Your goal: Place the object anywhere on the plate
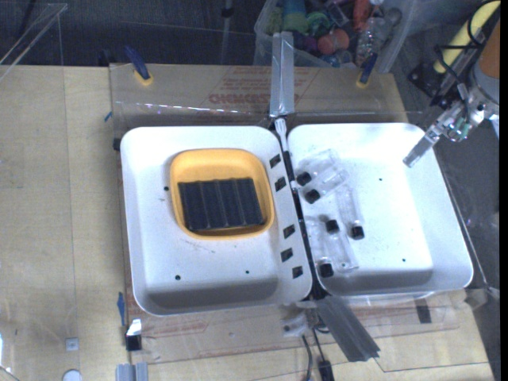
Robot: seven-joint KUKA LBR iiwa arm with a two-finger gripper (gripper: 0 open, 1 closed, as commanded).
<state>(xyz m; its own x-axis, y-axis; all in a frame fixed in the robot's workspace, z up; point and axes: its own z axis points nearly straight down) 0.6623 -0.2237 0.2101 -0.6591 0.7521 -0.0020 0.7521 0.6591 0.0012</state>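
A yellow plate (255, 167) with rounded corners lies in the left bin (151, 260). On it rests a dark grey ribbed rectangular object (221, 203), lying flat and covering most of the plate's middle. My gripper (415, 155) hangs over the far right edge of the right bin (413, 236), well away from the plate and with nothing seen in it. The arm behind it leaves the view at the upper right.
Several clear plastic pieces with black caps (333, 213) lie along the left side of the right bin. A divider with black clips (286, 205) runs between the bins. A box of coloured toys (333, 10) stands behind the bench.
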